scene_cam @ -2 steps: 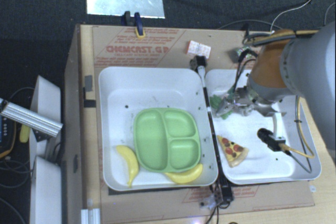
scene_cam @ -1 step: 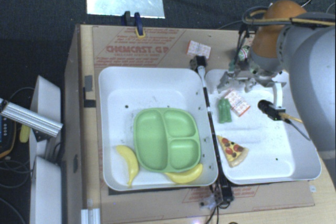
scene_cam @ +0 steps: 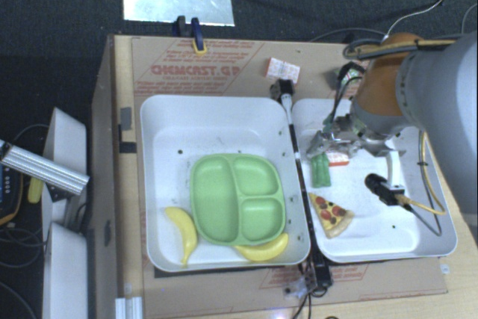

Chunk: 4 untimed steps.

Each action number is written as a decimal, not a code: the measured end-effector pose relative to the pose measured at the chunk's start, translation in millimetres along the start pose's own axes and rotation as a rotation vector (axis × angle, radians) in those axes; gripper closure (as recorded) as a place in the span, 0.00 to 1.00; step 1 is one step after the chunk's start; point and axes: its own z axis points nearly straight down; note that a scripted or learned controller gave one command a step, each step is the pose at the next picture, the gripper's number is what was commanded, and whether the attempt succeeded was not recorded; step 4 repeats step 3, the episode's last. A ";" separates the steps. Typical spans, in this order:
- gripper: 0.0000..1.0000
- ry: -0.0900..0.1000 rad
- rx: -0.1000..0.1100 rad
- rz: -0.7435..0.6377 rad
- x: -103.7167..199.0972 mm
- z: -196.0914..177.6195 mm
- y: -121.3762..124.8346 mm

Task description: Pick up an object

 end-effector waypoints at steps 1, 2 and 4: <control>0.00 0.000 -0.001 0.000 0.1 -0.4 -22.7; 1.00 -0.001 -0.004 -0.001 -0.3 -11.7 -21.5; 1.00 0.000 -0.004 -0.003 63.7 -116.7 -25.2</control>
